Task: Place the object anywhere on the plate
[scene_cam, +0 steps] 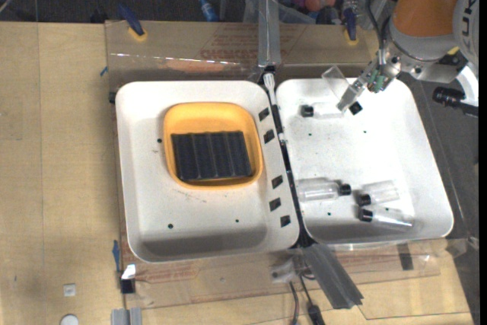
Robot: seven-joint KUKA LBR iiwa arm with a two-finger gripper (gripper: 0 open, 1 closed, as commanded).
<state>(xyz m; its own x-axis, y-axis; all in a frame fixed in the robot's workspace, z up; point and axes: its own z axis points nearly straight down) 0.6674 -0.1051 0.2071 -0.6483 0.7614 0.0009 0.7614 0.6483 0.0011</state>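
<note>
Clear vial – seemingly in hand – tilted diagonally.

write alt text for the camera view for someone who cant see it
A grey arm's gripper hangs over the right white bin, which holds several clear vials with black caps. The left white bin holds a yellow plate with a dark ribbed insert.

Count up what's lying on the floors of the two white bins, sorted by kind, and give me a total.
Clear vials with black caps: 4
Orange plate: 1
Total: 5
</note>
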